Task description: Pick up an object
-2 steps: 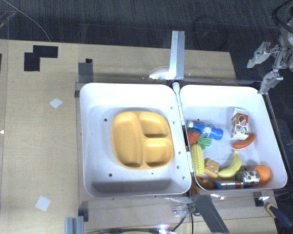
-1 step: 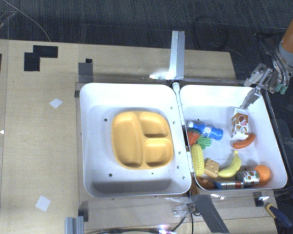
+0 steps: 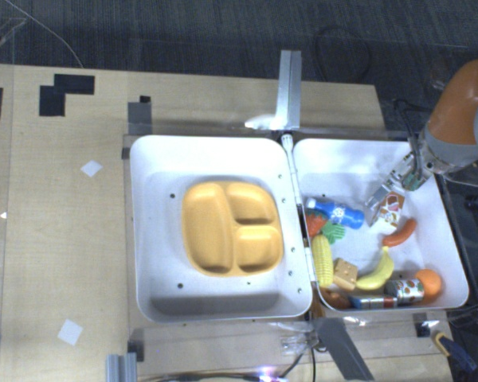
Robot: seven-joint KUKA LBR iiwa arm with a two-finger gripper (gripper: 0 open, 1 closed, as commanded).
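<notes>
The bench carried two bins; at right, my gripper was clenched on a small carton.

Far to the left of the jaws you see the left white bin. In its middle lies a yellow divided plate with three compartments. Up and to the left of the jaws, a grey metal post stands at the back, where the two bins meet. Much further left, on the wooden bench, you find a black mark and a small white square. Behind the bench, above the jaws, lies dark carpet.
</notes>
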